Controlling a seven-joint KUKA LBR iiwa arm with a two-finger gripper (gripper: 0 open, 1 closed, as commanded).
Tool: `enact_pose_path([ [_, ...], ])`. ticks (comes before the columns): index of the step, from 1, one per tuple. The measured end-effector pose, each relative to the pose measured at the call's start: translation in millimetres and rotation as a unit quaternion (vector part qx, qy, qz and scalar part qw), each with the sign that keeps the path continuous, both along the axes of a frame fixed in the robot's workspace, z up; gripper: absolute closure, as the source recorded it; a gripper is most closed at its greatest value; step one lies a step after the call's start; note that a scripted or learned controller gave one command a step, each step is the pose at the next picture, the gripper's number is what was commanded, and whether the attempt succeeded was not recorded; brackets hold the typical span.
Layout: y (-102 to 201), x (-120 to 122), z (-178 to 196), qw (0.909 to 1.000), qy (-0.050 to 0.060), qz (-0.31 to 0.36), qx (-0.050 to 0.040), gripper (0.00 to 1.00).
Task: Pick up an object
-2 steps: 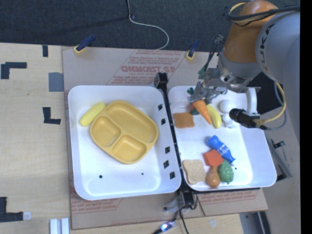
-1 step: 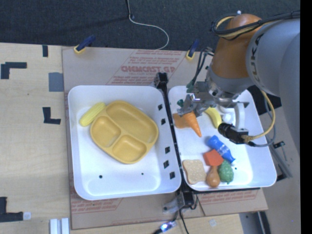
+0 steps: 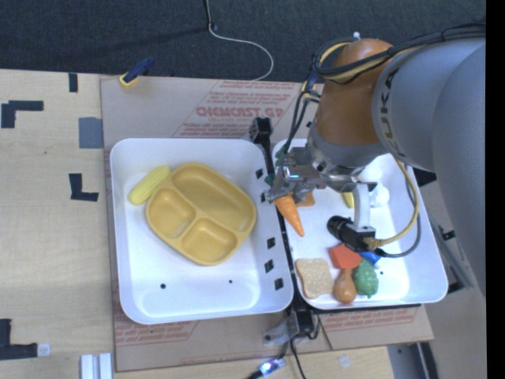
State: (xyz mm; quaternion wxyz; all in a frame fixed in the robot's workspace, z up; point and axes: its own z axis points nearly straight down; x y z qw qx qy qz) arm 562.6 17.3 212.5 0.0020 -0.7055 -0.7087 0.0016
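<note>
You see two white bins side by side on the bench: the left bin (image 3: 126, 212) and the right bin (image 3: 422, 279). The arm (image 3: 410, 85) comes in from the right, and its orange band (image 3: 351, 93) stands over the upper part of the right bin. The gripper (image 3: 290, 186) is low at the left wall of the right bin, near the divide between the two bins. Directly under it lies an orange carrot (image 3: 292, 215), with its thick end up at the gripper and its point toward the front. You cannot tell if the gripper pinches the carrot, because the wrist hides this place. In the front part of the right bin you find a slice of bread (image 3: 314, 276), a brown potato-like piece (image 3: 344, 289) just beside it, a green piece (image 3: 365, 279) touching that one, and a red piece (image 3: 345, 257) above them. In the left bin a yellow divided tray (image 3: 201, 212) lies tilted, and a yellow corn cob (image 3: 149, 185) touches its upper left edge.
</note>
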Motion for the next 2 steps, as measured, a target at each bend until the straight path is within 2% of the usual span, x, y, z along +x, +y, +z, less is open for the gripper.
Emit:
enact_pose_path([
  [1,13.1,3.5,12.2,1.0,-0.002,-0.001,0.0,1.0],
  [2,11.0,-4.7,1.3,1.0,-0.001,-0.001,-0.0009,1.0],
])
